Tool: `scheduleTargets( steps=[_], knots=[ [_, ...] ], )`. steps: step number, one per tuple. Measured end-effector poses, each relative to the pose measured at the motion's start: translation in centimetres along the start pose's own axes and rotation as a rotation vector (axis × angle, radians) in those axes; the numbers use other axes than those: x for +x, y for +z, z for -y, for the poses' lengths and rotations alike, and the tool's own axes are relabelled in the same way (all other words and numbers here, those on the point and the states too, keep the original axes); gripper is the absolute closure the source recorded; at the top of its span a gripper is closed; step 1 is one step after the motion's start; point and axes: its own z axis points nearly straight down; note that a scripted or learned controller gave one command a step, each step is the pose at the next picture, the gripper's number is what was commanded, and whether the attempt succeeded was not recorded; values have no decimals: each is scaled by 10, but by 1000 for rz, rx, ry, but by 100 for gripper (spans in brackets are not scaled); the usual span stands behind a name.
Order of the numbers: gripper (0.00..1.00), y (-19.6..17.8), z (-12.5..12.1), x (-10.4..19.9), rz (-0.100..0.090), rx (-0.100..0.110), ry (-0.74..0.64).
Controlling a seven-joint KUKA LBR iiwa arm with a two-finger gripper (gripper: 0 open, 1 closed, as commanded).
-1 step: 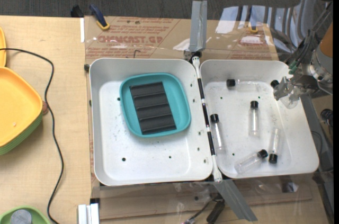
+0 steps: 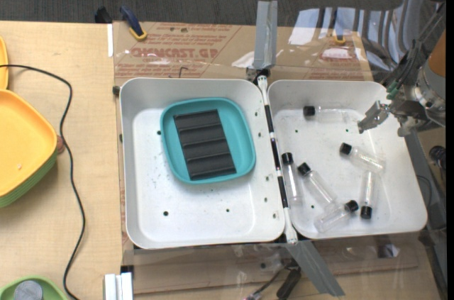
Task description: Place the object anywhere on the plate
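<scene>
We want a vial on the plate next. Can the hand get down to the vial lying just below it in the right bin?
Probably yes. The hand hangs over the right bin, and the vial lies apart from the others with nothing above it.

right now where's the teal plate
In the camera view the teal plate lies in the left white bin, toward its upper middle, with a dark ridged block on it, across the divider from the vials.

- One fixed camera sits above the bench [image 2: 64,235], looking down at a slant.
- Both white bins [image 2: 142,220] fit in frame; the arm [image 2: 433,79] enters at right.
</scene>
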Motion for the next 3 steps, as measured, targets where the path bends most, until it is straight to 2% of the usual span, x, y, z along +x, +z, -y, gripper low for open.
scheduleTargets(
  steps=[1, 2, 3],
  knots=[
    [0, -91, 8, -32, 0, -1, 60],
    [0, -230, 8, -30, 1, 0, 30],
    [0, -228, 1, -24, 1, -1, 147]
  ],
)
